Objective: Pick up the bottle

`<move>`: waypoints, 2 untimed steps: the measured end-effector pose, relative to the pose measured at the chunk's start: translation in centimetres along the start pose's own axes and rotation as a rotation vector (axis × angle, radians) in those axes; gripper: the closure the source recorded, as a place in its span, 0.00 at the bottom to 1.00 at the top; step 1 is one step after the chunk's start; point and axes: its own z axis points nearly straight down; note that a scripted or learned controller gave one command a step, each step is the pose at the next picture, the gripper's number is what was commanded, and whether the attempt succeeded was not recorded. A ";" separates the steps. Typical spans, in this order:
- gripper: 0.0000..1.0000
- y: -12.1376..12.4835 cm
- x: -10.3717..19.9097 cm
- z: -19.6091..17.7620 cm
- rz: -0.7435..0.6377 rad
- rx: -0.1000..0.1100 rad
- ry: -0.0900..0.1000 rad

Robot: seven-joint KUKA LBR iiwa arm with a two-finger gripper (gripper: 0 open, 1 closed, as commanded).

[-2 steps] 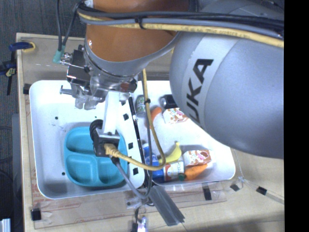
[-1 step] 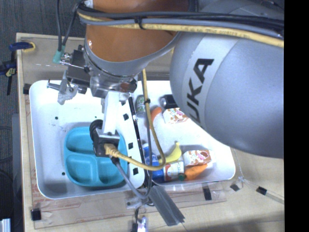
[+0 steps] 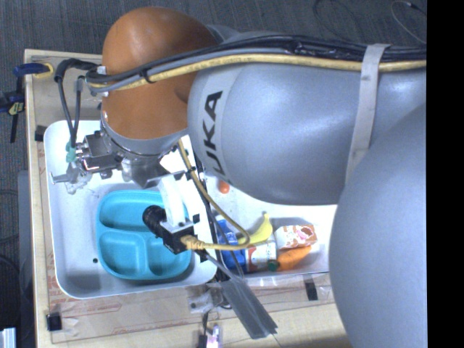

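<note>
Tray, blue, divided, lies in left bin; bottle at right bin's near edge; gripper over left bin's far-left corner, grip unreadable.

Blue bottle w/ white label, on side, right bin.

Two white bins on bench

COUNT | shallow white bins: two, side by side | turquoise divided tray: one | bottle: one — blue label, green cap | orange-and-white packet: one | small orange-red thing: one — too hidden to name | blue clamp at the left edge of the bench: one | grey arm with an orange band: one
</note>
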 end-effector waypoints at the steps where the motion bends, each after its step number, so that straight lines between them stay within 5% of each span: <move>1: 0.00 2.0 -1.4 -12.2 0.404 -0.003 0.003; 2: 0.00 5.5 -1.0 -2.2 0.094 0.000 0.001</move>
